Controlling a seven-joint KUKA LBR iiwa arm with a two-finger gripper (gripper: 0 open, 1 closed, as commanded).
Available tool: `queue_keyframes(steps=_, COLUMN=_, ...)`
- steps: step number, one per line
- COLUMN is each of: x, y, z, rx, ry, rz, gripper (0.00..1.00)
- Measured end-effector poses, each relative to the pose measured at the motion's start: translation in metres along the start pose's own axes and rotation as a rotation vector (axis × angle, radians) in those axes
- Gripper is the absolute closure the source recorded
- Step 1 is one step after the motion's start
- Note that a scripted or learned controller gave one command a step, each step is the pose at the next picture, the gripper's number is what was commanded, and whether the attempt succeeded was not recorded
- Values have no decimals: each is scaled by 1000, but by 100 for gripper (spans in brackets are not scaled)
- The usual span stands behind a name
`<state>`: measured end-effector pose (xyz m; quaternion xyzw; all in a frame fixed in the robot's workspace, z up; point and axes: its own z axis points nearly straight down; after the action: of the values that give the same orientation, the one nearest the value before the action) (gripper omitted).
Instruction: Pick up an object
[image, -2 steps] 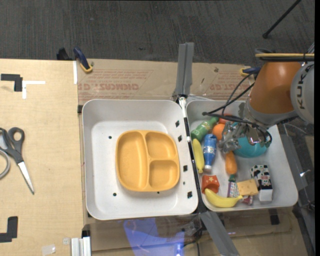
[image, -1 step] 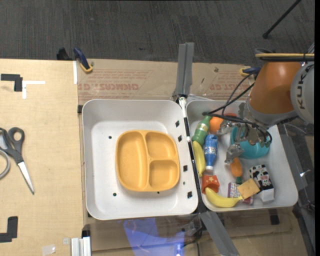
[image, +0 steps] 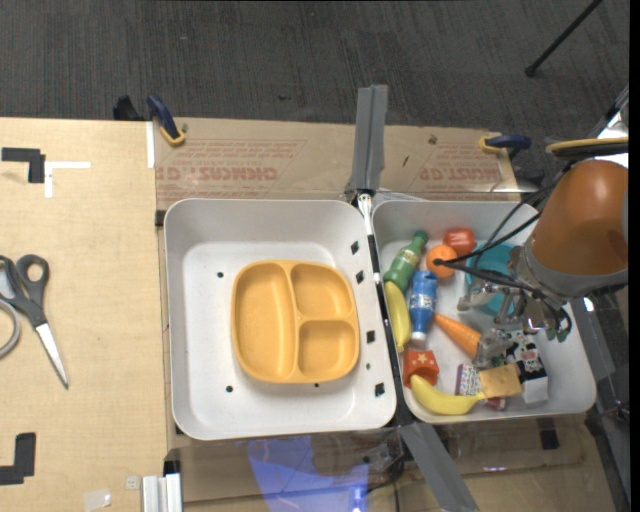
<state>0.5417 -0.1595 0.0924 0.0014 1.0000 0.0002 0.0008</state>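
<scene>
Fingers of the gripper (image: 497, 345): I cannot tell whether they're spread or closed amid the clutter. From the left I see 1 yellow divided plate (image: 296, 321) centred in the left bin (image: 190, 300), bare floor around it; the right bin (image: 570, 385) is crowded, carrot (image: 458, 331) just beside the gripper.

Wooden bench (image: 90, 300) – two white bins (image: 190, 330) side by side, scissors (image: 35, 310) at left

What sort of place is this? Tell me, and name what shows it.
Most likely a robotics lab set up for grasping trials. A robot arm reaches into a white bin of toy food, a plywood bench bears black tape marks and scissors, and clamps hold cardboard down.
</scene>
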Motion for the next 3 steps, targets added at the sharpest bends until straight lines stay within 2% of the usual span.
queue_keyframes(steps=1, x=38, y=35, z=-6, rx=4, ry=-27, rz=60, gripper=0)
queue_keyframes(steps=2, x=-48, y=33, z=-1, rx=1, ry=-4, rz=123, gripper=0)
queue_keyframes(steps=3, x=-64, y=-8, z=-4, rx=-13, ry=-10, rz=166, gripper=0)
